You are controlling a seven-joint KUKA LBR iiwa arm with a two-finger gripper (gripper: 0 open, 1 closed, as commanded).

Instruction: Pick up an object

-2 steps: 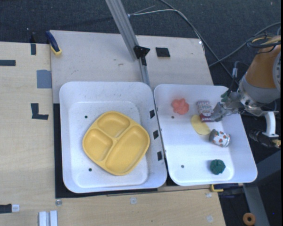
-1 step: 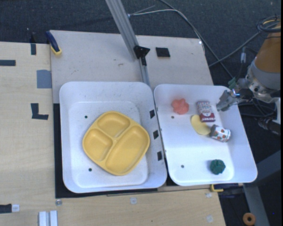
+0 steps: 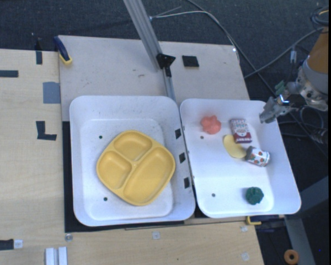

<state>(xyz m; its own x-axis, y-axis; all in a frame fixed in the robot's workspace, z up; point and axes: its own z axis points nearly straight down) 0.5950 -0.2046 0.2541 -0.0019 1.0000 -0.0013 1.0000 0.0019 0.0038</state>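
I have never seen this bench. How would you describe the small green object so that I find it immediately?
Look at the right white bin, the one without the yellow divided plate. Go to its near right corner: the green object lies there alone, apart from the cluster further back. It is dark green, round and bumpy, while its neighbours are a pink lump, a yellow piece and two red-and-white packages.

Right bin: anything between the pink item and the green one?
Camera view: bare white bin floor between the pink item and the green one; the yellow piece sits just beside that line.
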